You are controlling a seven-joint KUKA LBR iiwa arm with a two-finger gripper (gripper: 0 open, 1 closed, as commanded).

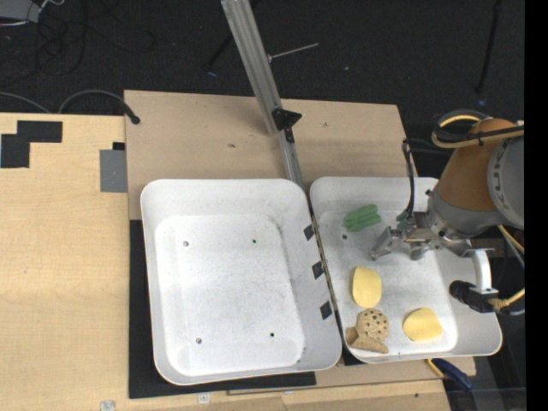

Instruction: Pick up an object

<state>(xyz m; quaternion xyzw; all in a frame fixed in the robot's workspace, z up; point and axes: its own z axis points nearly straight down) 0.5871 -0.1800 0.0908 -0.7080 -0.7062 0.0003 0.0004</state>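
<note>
floor (103,32): dark, cables | bench (60,255): light wood | board (205,135): brown

No readable text, label, brand or number stands on anything here

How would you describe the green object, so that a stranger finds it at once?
Look in the right-hand white bin, the one the arm reaches into. Near its far edge, just left of the gripper, lies a small ribbed green piece. It is the only green thing; its neighbours are yellow or tan.
</note>
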